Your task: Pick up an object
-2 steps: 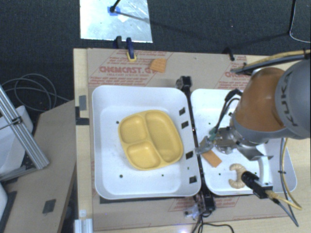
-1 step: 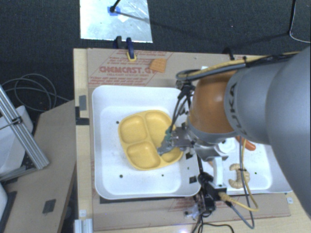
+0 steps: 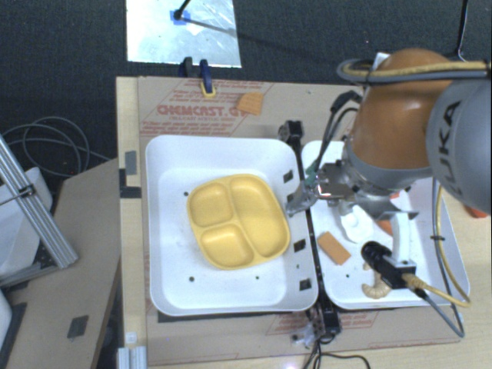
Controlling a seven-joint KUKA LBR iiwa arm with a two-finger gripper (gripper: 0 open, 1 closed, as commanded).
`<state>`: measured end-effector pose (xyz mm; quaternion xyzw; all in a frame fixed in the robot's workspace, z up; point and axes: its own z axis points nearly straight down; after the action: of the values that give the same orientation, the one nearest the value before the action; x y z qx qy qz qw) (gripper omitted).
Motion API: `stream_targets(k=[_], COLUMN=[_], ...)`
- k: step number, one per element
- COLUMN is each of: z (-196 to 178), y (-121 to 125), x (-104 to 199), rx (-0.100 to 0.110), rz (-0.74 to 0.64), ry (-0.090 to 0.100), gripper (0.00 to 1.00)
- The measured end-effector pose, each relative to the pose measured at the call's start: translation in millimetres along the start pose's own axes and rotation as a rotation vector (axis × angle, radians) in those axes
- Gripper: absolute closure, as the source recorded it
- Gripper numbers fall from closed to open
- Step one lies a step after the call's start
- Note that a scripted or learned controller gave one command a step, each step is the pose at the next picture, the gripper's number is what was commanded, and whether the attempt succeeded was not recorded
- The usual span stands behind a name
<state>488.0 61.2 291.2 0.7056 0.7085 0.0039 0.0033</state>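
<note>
Centrally, a yellow divided tray lies in the left bin. An orange block rests near the right bin's left edge. The gripper is above it; jaw state cannot be told.

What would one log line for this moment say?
arm over right bin | yellow tray in left bin | tan block lying loose | nothing seen held

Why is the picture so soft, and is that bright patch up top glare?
Camera view: the whole frame is a little soft and grainy; the arm looms large and blurred, close to the lens. The shiny sheet at the top reflects light in pale streaks, so yes, glare. The left bin is evenly lit, and the yellow tray casts a faint shadow.
</note>
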Motion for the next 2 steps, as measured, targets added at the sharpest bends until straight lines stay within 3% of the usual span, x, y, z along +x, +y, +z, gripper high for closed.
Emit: stream_targets(k=[1,2], z=[94,13], y=[-4,0], x=[-86,-28], rx=[0.016,0.001], rz=[0.012,-0.007], ry=[-0.003,0.002], gripper=[0.0,0.0])
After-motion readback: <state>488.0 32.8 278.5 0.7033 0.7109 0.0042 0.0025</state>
